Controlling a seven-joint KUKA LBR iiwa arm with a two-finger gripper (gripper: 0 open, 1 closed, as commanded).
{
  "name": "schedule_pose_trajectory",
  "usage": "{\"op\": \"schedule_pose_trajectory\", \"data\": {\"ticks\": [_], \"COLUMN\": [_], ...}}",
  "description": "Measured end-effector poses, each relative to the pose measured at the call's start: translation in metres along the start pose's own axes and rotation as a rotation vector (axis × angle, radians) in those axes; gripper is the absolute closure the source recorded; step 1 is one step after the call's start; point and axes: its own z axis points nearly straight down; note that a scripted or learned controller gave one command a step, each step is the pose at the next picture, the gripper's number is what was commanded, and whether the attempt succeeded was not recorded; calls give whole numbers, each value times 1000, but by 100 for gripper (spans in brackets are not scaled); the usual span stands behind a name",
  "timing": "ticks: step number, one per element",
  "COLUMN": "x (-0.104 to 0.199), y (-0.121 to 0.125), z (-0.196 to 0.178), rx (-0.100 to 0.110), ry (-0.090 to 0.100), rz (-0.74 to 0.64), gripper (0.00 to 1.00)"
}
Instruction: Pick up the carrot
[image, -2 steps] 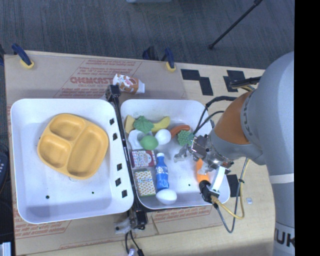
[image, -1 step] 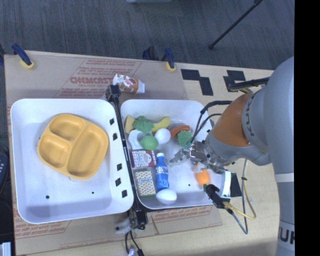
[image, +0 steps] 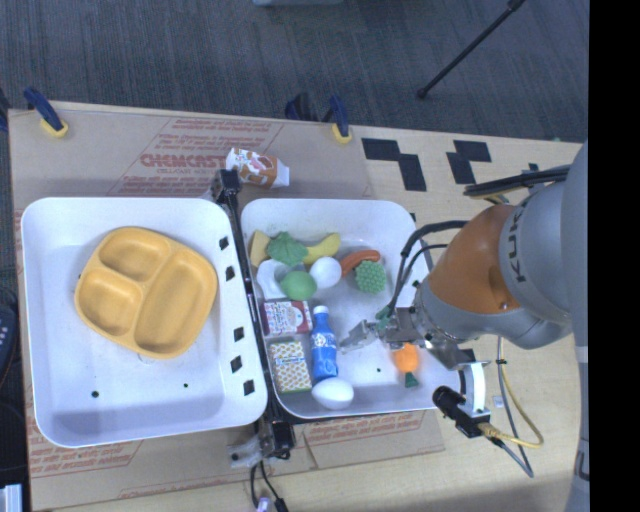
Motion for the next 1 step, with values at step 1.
{"op": "schedule_pose_trajectory", "data": {"ticks": [1], "x": [-3], "y": [-6], "z": [5], "rx": [13], "ry": [-6], "rz": [-405], "gripper": [0]}}
